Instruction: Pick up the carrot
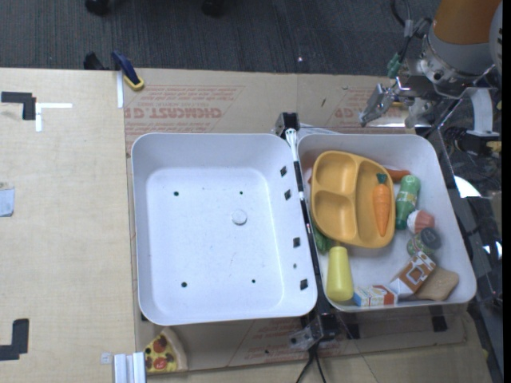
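Observation:
An orange carrot [382,205] with a green top lies lengthwise in the right compartment of a yellow divided plate [339,200], inside the right bin [449,206]. My gripper [394,104] hangs above the bench just beyond the right bin's far rim, up and to the right of the carrot, well apart from it. Nothing shows between its fingers, which look spread.
The right bin also holds a green bottle [407,193], a yellow bottle [339,274], a small carton [375,295], a brown-and-white box [415,273], a bread-like piece [444,284] and small round items [423,223]. The left bin [152,214] stands beside it. A pizza-slice toy [162,353] lies at the front.

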Controlling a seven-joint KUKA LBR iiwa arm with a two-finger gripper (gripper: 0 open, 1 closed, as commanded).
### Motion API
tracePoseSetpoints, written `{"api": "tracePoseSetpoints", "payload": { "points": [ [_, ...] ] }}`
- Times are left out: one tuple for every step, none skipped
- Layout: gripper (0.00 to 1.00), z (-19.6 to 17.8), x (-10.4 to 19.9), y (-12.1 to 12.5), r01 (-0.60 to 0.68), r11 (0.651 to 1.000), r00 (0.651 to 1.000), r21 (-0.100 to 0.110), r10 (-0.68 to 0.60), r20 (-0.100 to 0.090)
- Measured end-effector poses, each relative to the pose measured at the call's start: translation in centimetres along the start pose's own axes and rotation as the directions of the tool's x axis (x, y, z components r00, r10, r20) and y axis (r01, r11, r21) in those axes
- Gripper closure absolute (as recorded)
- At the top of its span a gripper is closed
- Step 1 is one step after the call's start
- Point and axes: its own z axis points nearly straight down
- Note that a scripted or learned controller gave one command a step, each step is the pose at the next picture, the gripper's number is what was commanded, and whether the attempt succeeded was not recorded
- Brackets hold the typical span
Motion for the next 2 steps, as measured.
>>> {"api": "tracePoseSetpoints", "payload": {
  "points": [
    [0.00,14.3,-0.9,-0.4,-0.311,0.950,0.950,0.002,0.311,-0.002],
    [0.00,19.0,-4.7,-2.0,-0.475,0.880,0.880,-0.010,0.475,-0.012]
  ]
}}
